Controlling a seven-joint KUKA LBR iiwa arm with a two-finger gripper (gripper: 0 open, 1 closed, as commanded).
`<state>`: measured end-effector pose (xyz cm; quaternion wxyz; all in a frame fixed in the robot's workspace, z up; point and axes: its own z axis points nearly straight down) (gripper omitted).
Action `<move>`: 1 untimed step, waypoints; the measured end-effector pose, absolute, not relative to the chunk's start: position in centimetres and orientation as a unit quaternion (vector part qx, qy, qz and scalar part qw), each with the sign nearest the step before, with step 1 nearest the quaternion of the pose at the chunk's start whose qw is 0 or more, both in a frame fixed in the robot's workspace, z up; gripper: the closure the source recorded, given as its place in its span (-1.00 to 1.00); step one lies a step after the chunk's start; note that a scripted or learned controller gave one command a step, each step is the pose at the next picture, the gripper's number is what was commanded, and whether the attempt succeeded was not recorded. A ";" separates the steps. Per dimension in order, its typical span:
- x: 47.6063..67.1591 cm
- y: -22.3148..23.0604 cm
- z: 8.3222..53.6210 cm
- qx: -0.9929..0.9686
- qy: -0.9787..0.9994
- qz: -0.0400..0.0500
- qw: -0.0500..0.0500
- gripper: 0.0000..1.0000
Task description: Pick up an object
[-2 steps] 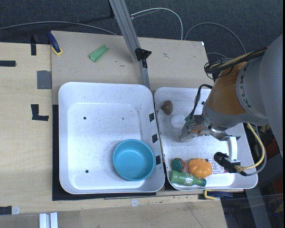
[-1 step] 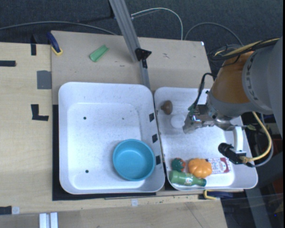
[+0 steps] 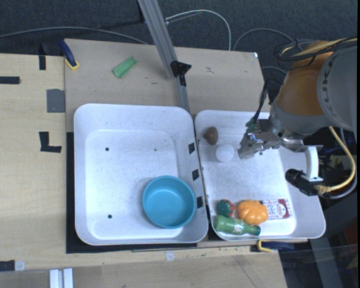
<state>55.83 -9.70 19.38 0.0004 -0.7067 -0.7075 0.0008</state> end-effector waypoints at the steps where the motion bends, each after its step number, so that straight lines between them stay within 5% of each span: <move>1: 55.8 -9.7 20.2 -0.707 -0.707 0.000 0.000 1.00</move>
